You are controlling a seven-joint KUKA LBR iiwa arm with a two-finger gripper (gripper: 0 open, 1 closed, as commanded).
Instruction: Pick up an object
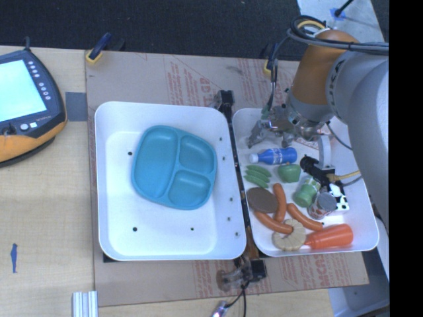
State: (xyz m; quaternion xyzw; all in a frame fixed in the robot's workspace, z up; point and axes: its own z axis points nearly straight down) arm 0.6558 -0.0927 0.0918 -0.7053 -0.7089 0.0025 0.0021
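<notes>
My gripper (271, 136) hangs over the far end of the right bin (367, 233), its fingers spread open with nothing between them. Just in front of it lies a blue bottle (274, 156) on its side. Nearer the camera are a green pod (258, 175), a small green piece (289, 172), a brown patty (262, 200), three sausages (280, 201), a green can (306, 192), a pale round biscuit (289, 239) and an orange carrot (328, 237).
The left bin (112, 236) holds a blue divided plate (174, 167). A tablet in an orange case (26, 107) lies at the bench's left edge. The arm's grey body (360, 91) looms over the right bin's right side.
</notes>
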